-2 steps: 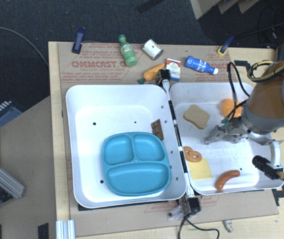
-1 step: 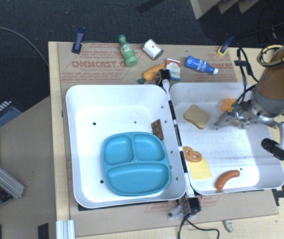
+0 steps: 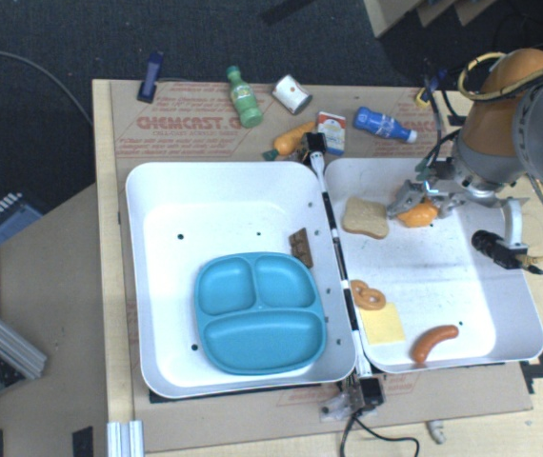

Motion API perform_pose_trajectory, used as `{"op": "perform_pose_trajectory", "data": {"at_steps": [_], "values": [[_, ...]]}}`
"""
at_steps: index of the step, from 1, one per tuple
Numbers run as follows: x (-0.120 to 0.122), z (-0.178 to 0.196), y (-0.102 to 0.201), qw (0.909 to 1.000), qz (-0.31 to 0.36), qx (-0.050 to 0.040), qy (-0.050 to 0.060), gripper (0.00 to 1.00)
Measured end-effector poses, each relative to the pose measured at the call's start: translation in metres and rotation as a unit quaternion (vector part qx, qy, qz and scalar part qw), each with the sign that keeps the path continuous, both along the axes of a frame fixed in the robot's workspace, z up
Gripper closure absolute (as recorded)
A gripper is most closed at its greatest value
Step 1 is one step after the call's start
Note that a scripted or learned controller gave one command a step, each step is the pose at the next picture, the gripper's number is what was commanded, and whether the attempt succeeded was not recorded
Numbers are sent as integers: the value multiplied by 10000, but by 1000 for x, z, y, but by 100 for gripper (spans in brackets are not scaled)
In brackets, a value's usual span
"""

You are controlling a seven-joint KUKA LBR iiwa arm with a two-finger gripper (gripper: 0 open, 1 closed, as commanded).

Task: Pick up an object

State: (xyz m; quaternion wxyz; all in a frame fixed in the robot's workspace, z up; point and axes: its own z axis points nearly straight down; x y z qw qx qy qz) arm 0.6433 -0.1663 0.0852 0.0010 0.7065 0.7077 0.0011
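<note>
Bench: flat tan cardboard sheet [image 3: 205, 122] with faded red print, dark carpet behind it.
Bins: two shallow white plastic bins with rounded corners, side by side; left bin [image 3: 157, 255], right bin [image 3: 510, 303].
Left bin contents: one glossy blue plate [image 3: 260, 312] with three compartments, rounded like a soft rectangle; one small dark brown piece [image 3: 301, 247] near the dividing rim.
Right bin contents: one tan bread slice [image 3: 365, 218], matt and flat; one small orange object [image 3: 417, 215], smooth and rounded; one ring-shaped pretzel [image 3: 368, 298]; one flat yellow square [image 3: 382, 324]; one curved orange-brown sausage [image 3: 433, 342].
Gripper: gripper [image 3: 422, 201] low in the right bin's far end, at the orange object, just beside the bread slice.
Fingers: metal, close about the orange object; whether they are pinching it or merely touching, I cannot tell.
Beyond the bins: one green bottle [image 3: 244, 97], one blue bottle [image 3: 384, 124], one white can [image 3: 291, 93], one small carton [image 3: 330, 131], one dark blue stick [image 3: 150, 76].
</note>
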Motion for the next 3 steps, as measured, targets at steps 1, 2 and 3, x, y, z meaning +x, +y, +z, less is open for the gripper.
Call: {"op": "perform_pose_trajectory", "data": {"at_steps": [1, 2, 3], "values": [[0, 10, -1, 10000, 1, -12, -11, 100], [-15, 101, 95, 10000, 11, 5, -11, 100], [-60, 99, 140, 10000, -2, 5, 27, 100]]}}
